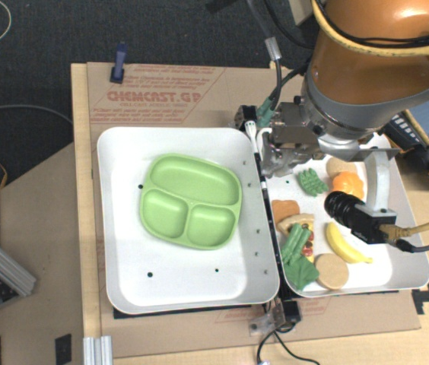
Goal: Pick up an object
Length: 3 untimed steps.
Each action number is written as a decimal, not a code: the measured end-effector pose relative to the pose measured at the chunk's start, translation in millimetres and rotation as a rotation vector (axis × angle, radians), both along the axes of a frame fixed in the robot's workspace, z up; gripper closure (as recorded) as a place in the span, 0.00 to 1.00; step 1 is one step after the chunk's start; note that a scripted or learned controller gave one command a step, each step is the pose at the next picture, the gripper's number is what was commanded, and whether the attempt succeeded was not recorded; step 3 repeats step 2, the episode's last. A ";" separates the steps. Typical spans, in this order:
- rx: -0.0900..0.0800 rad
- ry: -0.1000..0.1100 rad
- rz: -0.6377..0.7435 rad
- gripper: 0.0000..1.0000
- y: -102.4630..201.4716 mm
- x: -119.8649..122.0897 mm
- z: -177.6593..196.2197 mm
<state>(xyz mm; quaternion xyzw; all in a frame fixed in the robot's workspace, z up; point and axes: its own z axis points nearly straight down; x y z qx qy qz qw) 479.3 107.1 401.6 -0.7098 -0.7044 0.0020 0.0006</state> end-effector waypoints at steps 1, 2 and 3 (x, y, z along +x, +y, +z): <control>0.002 -0.005 0.008 1.00 4.7 0.5 11.2; 0.002 -0.007 0.009 1.00 5.2 1.1 21.5; 0.002 -0.007 0.009 1.00 5.2 1.1 21.5</control>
